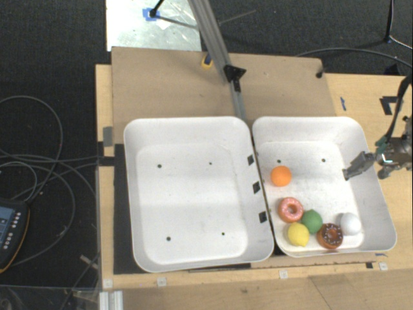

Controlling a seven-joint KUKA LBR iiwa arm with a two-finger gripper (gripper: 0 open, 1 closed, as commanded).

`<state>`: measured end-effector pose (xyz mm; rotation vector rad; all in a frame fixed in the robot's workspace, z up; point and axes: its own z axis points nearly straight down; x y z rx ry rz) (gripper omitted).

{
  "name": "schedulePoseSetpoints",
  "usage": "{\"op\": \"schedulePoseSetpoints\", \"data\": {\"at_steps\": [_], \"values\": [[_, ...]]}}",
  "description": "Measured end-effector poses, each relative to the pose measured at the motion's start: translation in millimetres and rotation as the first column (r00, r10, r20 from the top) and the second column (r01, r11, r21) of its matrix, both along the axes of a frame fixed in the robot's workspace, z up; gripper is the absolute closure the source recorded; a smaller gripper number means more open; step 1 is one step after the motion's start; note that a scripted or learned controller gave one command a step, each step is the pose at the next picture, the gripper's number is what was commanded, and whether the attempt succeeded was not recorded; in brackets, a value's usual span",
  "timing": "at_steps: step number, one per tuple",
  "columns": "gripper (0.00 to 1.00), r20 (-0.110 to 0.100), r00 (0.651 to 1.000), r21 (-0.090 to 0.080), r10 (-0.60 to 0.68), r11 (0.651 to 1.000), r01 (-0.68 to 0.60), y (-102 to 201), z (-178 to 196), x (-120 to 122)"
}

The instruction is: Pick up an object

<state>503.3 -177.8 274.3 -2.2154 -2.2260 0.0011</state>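
At the right rim of the right bin [361,134], the gripper [356,167] is seen low over the bin wall; finger state cannot be told. Nothing is seen held. Objects are clustered at the bin's near end: orange ball [281,175], pink donut [291,208], green ball [312,221], yellow lemon [298,234], chocolate donut [330,236], white ball [350,223]. Left bin [139,173] sits beside.

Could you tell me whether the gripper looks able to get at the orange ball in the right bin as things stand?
Probably yes: the orange ball lies alone, apart from the cluster nearer the camera, and the gripper has bare right bin floor between.
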Motion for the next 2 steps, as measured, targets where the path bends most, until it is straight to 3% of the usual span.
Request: {"op": "schedulePoseSetpoints", "data": {"at_steps": [1, 2], "values": [[0.00, 0.004, 1.000, -0.001, -0.001, 1.000, 0.001, 0, 2, 1], [0.00, -0.001, 1.000, 0.001, -0.004, 1.000, 0.004, -3, -41, 6]]}}
